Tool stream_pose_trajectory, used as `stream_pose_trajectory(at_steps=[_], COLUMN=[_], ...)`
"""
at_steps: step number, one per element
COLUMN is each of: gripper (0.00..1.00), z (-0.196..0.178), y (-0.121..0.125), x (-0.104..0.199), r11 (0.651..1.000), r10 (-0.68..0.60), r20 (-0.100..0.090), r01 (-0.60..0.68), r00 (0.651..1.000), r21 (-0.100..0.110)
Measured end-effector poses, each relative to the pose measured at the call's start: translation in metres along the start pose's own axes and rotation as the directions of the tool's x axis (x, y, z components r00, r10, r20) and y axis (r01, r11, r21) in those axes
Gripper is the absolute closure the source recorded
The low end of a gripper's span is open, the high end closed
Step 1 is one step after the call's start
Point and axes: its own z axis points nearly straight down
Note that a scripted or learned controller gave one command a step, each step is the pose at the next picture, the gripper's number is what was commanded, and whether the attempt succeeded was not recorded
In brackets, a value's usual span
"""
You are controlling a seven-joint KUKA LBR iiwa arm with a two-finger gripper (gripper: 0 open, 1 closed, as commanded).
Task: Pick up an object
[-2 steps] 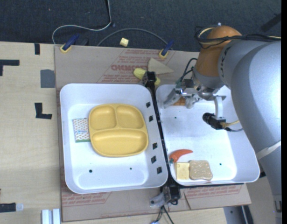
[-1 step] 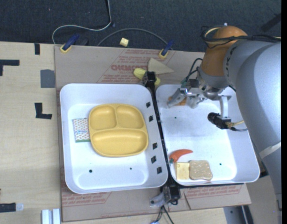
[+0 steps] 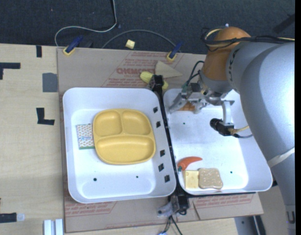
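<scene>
We see the arm (image 3: pixel 258 87) reaching in from the right, its orange band (image 3: pixel 219 53) sitting above the wrist, and its jaws (image 3: pixel 185 102) lowered into the far left corner of the right bin (image 3: pixel 238 153). How far the jaws are parted we cannot tell; the wrist and cabling cover them, and a small brownish patch shows right at their tip, too blurred for us to name or to say whether it is gripped.

Well apart from the jaws, toward the near edge of the same bin, lie three things close together: a curved red-orange piece (image 3: pixel 190 161), a pale yellow block (image 3: pixel 191 179) just nearer to us than it, and a tan, speckled slice like toast (image 3: pixel 210 178) touching the block's right side. None of them is near the jaws.

To the left of the jaws, across the dividing rim, the left bin (image 3: pixel 77 180) holds a yellow divided plate (image 3: pixel 124 136) with three compartments, lying flat. A small patterned sponge-like pad (image 3: pixel 84 135) rests against the plate's left edge, farther still from the jaws.

Beyond the jaws, on the brown cardboard (image 3: pixel 135 67) under both bins, a yellow item (image 3: pixel 147 76) lies just outside the bins' far rims. The bench (image 3: pixel 23 146) extends to the left.
</scene>
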Motion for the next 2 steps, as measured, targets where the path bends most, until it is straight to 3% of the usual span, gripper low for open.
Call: stream_pose_trajectory(at_steps=[1, 2], gripper=[0.0, 0.0], z=[-0.001, 0.0], y=[0.0, 0.0], x=[-0.029, 0.002], r11=[1.0, 1.0], r10=[0.002, 0.0], r20=[-0.001, 0.001], r01=[-0.002, 0.0], r00=[1.0, 1.0], r21=[-0.002, 0.001])
